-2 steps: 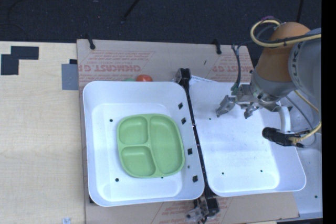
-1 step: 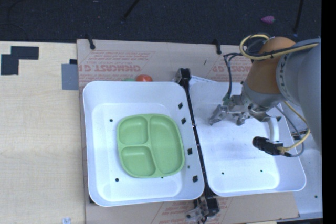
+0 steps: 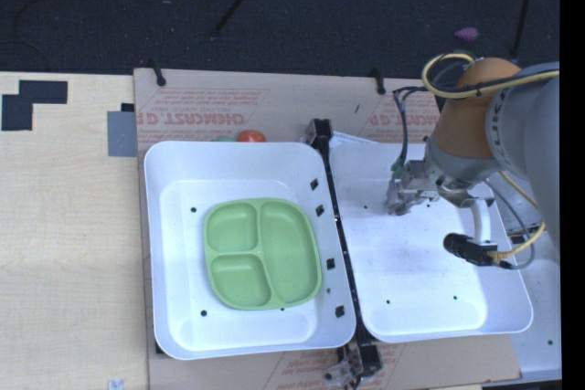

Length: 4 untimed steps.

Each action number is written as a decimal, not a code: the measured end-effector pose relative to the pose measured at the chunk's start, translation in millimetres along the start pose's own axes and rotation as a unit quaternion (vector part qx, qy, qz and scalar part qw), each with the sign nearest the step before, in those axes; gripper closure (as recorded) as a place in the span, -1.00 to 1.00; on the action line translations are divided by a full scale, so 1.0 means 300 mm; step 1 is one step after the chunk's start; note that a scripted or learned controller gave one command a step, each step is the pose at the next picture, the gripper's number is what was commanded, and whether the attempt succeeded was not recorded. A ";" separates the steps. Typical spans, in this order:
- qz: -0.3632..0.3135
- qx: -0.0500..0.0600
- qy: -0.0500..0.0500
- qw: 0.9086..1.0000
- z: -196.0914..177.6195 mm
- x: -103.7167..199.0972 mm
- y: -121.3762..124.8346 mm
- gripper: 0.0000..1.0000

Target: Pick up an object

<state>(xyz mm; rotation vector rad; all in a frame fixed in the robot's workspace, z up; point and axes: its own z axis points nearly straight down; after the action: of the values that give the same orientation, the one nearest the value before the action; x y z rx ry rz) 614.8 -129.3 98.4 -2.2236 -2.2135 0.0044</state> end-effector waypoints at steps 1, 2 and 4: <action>-0.003 -0.003 0.000 1.000 -0.150 0.010 0.020 1.00; -0.003 -0.003 0.000 1.000 -0.343 0.024 -0.004 1.00; -0.004 -0.002 0.000 1.000 -0.528 0.205 0.035 1.00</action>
<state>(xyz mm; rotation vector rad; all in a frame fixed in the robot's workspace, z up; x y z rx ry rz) 626.4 -67.9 256.6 -2.2155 -2.2250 -0.0001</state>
